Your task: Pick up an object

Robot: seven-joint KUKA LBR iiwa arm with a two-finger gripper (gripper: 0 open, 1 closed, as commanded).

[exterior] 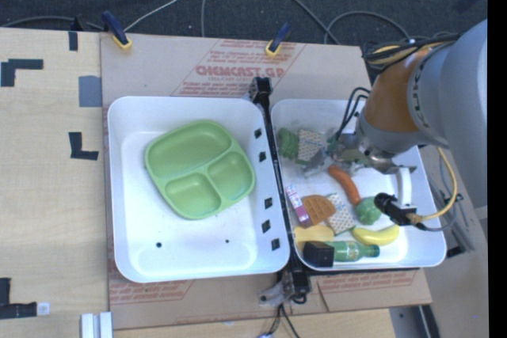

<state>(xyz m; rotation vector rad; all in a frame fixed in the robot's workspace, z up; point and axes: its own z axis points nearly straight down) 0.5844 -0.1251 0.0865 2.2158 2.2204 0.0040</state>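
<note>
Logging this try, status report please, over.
Gripper low in right bin, jaws' state unclear. Orange carrot lies beside it. Banana, green bottle crowd nearby.

Bright even light, soft shadows, slight overall blur.

The gripper (321, 160) hangs in the right bin (424, 249) among toys; a carrot (344, 183) lies just beside it, a banana (375, 234) nearer the front, the divided plate (200, 168) left, in the left bin (127, 249).

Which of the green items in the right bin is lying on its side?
The green bottle with the black cap, flat along the right bin's front edge. The green ball-shaped piece and the green chunk at the back are rounded lumps.
</note>
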